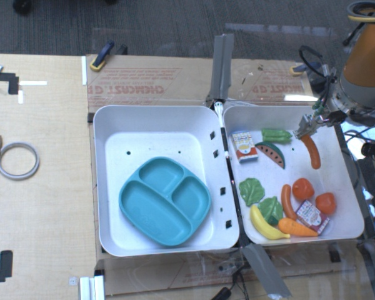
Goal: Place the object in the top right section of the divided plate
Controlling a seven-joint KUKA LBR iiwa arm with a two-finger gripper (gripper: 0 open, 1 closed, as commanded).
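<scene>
A teal divided plate with three sections lies tilted in the left bin, and nothing rests on it. My gripper hangs over the upper right part of the right bin. It is right at the top end of an orange-red sausage, which lies on the bin floor below it. A green pepper lies just left of the gripper. Whether the gripper touches the sausage is unclear.
The right bin also holds a watermelon slice, a small carton, lettuce, broccoli, a banana, a carrot, a second sausage, two tomatoes and a packet. A tape roll lies on the bench at left.
</scene>
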